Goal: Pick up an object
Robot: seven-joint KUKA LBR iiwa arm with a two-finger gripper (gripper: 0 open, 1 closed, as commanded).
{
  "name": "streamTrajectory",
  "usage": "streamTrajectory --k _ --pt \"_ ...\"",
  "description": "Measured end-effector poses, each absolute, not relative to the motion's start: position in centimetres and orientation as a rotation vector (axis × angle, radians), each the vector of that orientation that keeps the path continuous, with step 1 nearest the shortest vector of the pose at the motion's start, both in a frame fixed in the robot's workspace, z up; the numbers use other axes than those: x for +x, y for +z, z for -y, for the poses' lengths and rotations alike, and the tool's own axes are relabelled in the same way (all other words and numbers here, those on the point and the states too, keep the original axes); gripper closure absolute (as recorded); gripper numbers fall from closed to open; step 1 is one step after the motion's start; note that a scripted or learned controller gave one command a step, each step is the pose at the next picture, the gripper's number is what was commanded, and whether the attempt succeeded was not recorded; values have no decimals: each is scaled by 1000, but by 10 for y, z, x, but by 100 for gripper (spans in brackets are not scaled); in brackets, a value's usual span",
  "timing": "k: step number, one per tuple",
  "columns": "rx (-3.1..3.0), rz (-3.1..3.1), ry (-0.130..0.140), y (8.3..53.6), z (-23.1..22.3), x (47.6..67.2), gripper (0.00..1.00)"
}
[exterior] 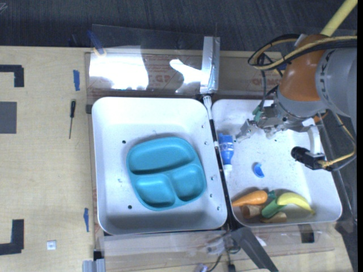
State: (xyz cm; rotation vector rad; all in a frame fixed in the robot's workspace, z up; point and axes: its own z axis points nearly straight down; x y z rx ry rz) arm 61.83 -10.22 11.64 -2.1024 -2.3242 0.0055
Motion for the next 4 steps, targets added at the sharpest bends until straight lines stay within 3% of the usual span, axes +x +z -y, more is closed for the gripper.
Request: streamTrajectory --k 1,2,3,4 --pt "-2350 2091 -8 88 98 547 0" --pt "-2299 2149 -10 88 97 526 0" --pt "-2258 2192 -7 187 85 559 0" --pt "-2205 2231 6 99 93 539 0"
